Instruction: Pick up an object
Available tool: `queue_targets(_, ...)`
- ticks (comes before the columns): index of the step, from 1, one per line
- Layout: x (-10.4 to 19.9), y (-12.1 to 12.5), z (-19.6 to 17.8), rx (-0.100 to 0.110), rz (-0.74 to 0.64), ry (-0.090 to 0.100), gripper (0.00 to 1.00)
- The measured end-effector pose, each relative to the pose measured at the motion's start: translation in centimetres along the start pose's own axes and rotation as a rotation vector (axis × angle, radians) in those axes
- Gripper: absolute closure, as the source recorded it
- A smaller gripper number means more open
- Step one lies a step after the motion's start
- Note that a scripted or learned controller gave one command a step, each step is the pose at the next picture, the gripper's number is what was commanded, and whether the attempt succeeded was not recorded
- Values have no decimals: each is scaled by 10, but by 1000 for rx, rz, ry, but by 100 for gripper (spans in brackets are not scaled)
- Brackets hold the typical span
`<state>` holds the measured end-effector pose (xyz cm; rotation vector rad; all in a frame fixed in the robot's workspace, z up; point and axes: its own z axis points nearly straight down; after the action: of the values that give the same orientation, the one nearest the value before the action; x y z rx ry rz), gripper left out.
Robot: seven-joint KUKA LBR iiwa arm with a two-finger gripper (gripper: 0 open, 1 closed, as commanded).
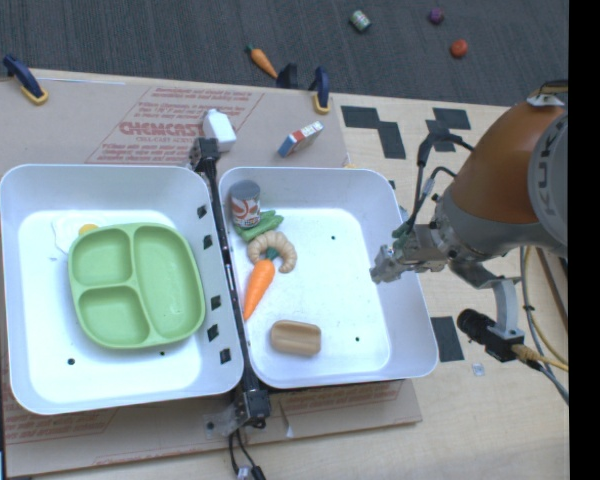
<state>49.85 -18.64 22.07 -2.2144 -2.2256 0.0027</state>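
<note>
The right bin (pixel 375 333) holds a carrot (pixel 258 284), a tan bread roll (pixel 296 338), a small red-and-white can (pixel 245 209), a green pea pod (pixel 264 224) and a beige curved piece (pixel 277 249), all along its left side. My gripper (pixel 388 265) hangs over the right rim of that bin, well to the right of the objects. Nothing shows between its tips.
The left bin (pixel 25 298) holds a green divided plate (pixel 135 283). A cardboard sheet (pixel 100 108) lies under both bins, with a small red, white and blue box (pixel 299 140) on it. Clamps grip the bench's far edge. Small toys lie on the floor beyond.
</note>
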Motion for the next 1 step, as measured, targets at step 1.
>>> queue_targets(1,-25,95,-13,-3,-1,-1,100)
